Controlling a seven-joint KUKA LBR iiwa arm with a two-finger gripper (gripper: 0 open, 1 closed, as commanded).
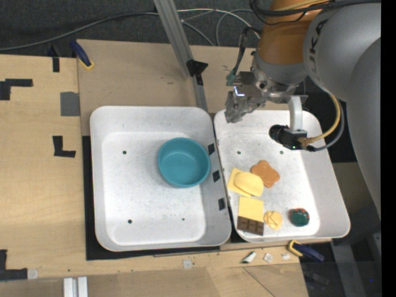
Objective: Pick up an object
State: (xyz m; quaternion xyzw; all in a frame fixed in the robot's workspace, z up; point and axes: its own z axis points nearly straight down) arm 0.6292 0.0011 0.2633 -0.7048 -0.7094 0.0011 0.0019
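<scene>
Fingers: you cannot tell from this view whether they are apart or together; they blur into one dark grey tip.
Gripper: your gripper (pixel 236 111) hangs over the far-left corner of the right bin (pixel 328 184), right at the seam between the two bins, with nothing visible in it.
Wrist: the orange band (pixel 291 17) sits above and right of the gripper, so your arm (pixel 346 48) slants down and leftward from the top right.
Cable: a yellow cable (pixel 334 125) loops from the wrist to a black fitting just right of the gripper.
Objects to pick: in the near half of the right bin you have a yellow block (pixel 246 184) touching an orange piece (pixel 266 173), a yellow-and-brown slab (pixel 251 216), a small yellow ball (pixel 273 219) and a dark green ball (pixel 299 217).
Left bin: the left bin (pixel 111 166) holds one teal bowl (pixel 182 161), upright, near its middle.
Open room: you have bare floor in the right bin's far half, between gripper and objects.
Edges: a metal pole (pixel 179 48) rises just left of the gripper.
</scene>
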